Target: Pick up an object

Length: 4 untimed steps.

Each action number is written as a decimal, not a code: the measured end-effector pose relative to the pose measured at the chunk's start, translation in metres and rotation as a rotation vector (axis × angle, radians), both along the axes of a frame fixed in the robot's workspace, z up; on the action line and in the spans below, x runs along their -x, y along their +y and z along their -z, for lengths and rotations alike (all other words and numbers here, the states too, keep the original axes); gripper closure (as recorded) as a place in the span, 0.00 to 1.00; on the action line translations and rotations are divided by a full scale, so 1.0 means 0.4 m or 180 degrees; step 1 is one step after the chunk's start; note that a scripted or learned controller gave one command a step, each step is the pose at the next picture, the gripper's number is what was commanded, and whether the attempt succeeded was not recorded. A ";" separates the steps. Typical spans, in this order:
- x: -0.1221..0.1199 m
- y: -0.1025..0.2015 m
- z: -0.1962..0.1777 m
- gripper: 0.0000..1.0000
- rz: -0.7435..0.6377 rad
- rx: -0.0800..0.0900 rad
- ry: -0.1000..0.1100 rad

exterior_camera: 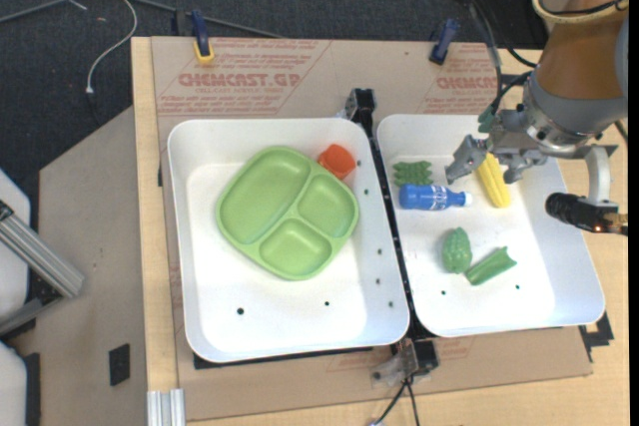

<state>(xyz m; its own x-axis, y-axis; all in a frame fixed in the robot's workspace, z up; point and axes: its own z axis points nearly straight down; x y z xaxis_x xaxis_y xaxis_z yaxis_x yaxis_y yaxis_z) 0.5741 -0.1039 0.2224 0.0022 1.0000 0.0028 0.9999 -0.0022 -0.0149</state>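
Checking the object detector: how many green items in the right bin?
3: a leafy piece at upper left, a round knobbly one mid-bin, an oblong one just right of it. The arm may hide more.

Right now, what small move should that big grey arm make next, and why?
Probably straight down. The gripper hangs over the right white bin, right by the yellow toy corn cob, with nothing seen between its fingers; the blue plastic bottle lies just beside it.

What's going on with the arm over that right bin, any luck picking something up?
Gripper low in right bin, jaws apart, beside yellow corn. Corn not visibly between the jaws. Blue bottle close by on the left.
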 end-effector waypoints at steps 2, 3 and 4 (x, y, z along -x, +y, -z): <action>0.004 0.018 0.095 0.00 -0.0006 0.0002 -0.0028; 0.005 0.009 0.251 0.00 -0.0004 0.0001 -0.0021; 0.005 0.011 0.348 0.00 -0.0004 0.0002 -0.0034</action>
<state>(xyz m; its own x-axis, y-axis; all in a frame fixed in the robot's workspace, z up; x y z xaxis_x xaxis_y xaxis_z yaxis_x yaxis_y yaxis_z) 0.5719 -0.0995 0.0830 0.0010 1.0000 0.0020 1.0000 -0.0010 -0.0043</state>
